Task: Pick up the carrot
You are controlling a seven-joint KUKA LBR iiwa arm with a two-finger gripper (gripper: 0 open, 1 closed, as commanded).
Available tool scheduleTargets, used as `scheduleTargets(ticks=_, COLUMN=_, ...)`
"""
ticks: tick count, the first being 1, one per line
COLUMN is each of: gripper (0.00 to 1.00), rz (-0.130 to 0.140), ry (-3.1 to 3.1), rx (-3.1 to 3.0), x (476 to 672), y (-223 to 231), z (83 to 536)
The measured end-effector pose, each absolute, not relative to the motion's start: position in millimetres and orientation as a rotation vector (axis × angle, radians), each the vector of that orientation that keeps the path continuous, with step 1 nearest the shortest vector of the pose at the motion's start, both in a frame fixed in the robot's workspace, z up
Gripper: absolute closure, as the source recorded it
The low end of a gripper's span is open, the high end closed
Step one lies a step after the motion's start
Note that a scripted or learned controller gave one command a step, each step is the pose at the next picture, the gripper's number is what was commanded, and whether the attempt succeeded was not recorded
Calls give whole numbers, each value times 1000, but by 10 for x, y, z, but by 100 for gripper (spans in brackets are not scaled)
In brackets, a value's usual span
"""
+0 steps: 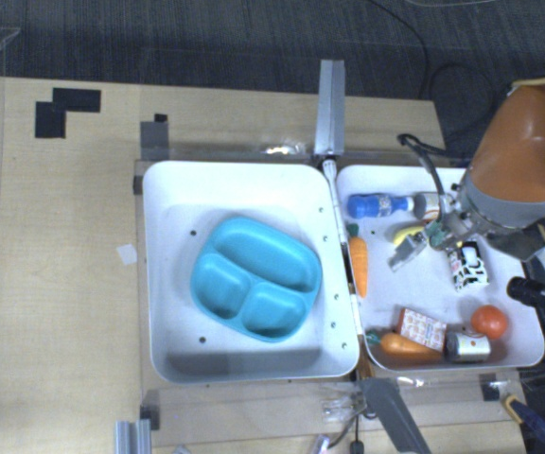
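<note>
The carrot (358, 266) is orange with a green top. It lies lengthwise against the left wall of the right bin (528, 353), green end toward the back. My gripper (408, 248) hangs over the middle of that bin, a short way right of the carrot and apart from it, just above a yellow banana-like item (406, 234). Nothing shows held in it. The grey arm with its orange band (523, 149) reaches in from the right.
Also in the right bin are a blue bottle (378, 205) at the back, a black-and-white item (468, 266), a red-orange ball (489, 323), a small box (421, 327), a can (468, 347) and another orange oblong item (405, 346). The left bin (168, 253) holds a blue divided plate (256, 277).
</note>
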State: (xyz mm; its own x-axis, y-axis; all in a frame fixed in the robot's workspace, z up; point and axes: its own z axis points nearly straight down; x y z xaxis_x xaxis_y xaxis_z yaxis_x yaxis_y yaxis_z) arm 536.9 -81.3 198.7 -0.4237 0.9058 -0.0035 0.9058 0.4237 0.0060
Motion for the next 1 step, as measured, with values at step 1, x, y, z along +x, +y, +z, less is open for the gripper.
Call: scheduleTargets(ticks=1, gripper=0, rz=3, ry=2592, rx=1772, x=4932, y=-889, z=1047)
